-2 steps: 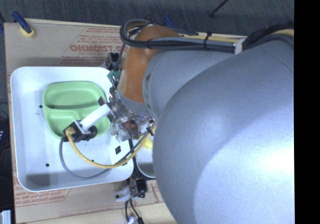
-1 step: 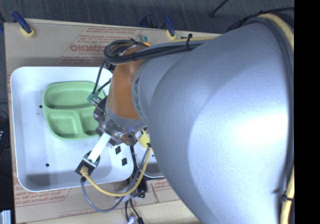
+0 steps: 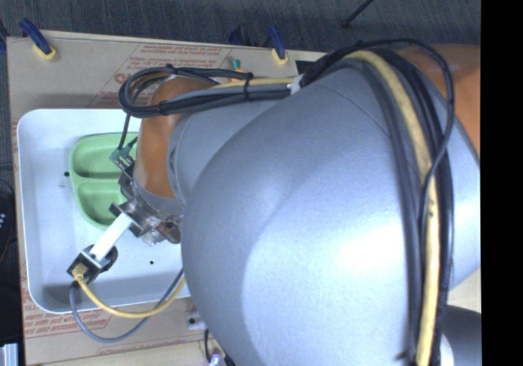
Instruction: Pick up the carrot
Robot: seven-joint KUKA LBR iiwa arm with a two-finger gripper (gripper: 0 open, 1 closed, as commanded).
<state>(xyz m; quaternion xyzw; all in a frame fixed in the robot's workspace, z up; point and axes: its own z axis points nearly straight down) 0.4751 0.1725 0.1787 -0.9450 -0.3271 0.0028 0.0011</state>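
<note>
The bulky grey arm (image 3: 327,217) hides the shallow white bin (image 3: 33,193) beside a green divided tray (image 3: 94,168); I cannot tell the pincer's state; a blind grasp risks missing the carrot.

You cannot make out the carrot here: the grey arm (image 3: 327,217) with its orange band covers most of the left bin (image 3: 33,193) and whatever lies under it. What you can see in that bin is a light green divided dish (image 3: 94,180), partly hidden by the wrist, and nothing on its visible part reads as a carrot. So its look, pose and spot cannot be told.
</note>
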